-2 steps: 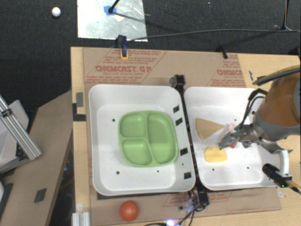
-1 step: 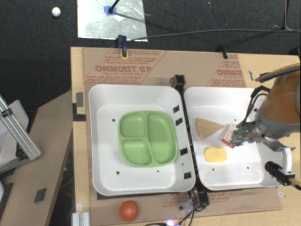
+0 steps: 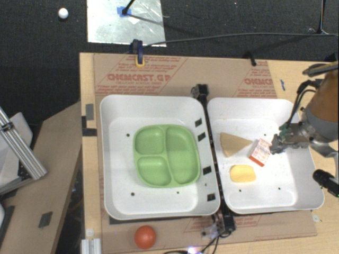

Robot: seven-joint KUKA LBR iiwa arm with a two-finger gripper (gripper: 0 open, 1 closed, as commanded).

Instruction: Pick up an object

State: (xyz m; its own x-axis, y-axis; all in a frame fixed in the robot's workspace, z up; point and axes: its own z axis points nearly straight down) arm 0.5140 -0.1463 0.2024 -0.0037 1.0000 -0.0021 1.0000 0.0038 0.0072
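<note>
In the right bin (image 3: 286, 194) lie a tan wedge (image 3: 234, 143), a yellow oval block (image 3: 242, 173) and a small red-and-white packet (image 3: 259, 152). My gripper (image 3: 279, 143) hangs low at the packet's right edge, reaching in from the right, with the grey arm and orange band behind it. The view is too coarse to tell whether the packet is between the fingers. The left bin (image 3: 116, 194) holds a green divided plate (image 3: 166, 155).
An orange-red ball (image 3: 145, 236) sits on the bench in front of the left bin. A blue clamp (image 3: 137, 52) stands at the bench's back edge. A metal frame (image 3: 21, 147) stands at the far left. Black cables cross behind the bins.
</note>
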